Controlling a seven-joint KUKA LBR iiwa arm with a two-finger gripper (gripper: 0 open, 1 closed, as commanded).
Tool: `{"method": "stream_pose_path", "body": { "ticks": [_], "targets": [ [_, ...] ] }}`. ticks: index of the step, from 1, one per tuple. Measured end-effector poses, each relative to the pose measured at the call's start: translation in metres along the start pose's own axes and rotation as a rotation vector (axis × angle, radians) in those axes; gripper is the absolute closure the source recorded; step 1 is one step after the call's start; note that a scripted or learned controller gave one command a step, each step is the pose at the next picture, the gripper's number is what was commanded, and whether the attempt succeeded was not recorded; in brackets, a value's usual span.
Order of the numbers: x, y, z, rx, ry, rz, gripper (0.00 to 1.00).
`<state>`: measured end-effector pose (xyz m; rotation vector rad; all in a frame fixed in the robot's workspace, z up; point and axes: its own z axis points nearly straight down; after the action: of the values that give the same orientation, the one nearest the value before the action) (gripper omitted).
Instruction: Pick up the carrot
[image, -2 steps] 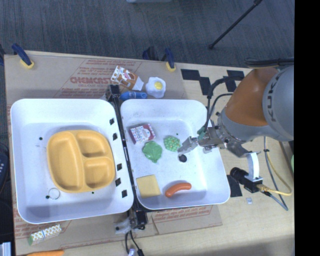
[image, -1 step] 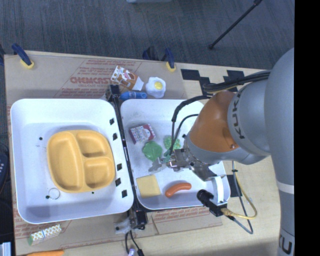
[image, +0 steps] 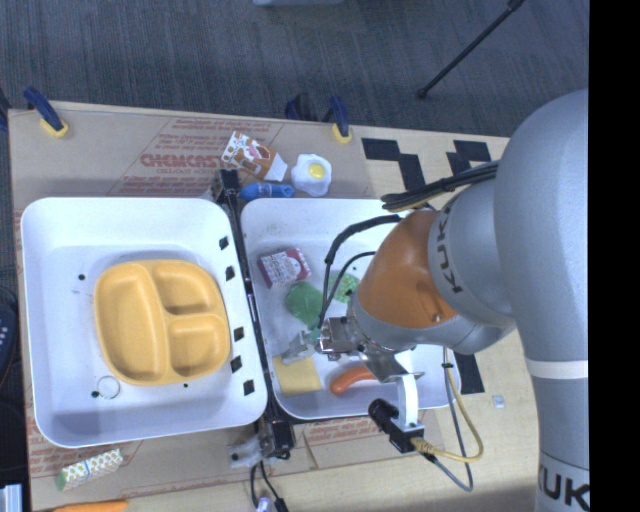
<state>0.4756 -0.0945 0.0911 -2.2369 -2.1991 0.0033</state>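
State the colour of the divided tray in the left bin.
The divided tray is yellow, plain with no pattern, seen clearly in the camera view.

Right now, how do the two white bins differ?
The left bin carries one thing, a yellow divided plate. The right bin carries several small things: an orange carrot, a pale yellow block, something green and a red-and-white packet. The arm hangs over the right bin, not the left. Both are shallow, white, and sit side by side.
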Motion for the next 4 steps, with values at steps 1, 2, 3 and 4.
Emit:
{"method": "stream_pose_path", "body": {
  "ticks": [1,2,3,4],
  "targets": [
    [-0.03,0.001,0.0,-0.001,0.0,0.421,0.0],
    [-0.077,0.071,-0.007,-0.002,0.0,0.356,0.0],
    [-0.038,0.018,-0.051,0.0,0.001,0.025,0.0],
    [-0.002,0.0,0.0,0.0,0.001,0.34,0.0]
  ]
}}
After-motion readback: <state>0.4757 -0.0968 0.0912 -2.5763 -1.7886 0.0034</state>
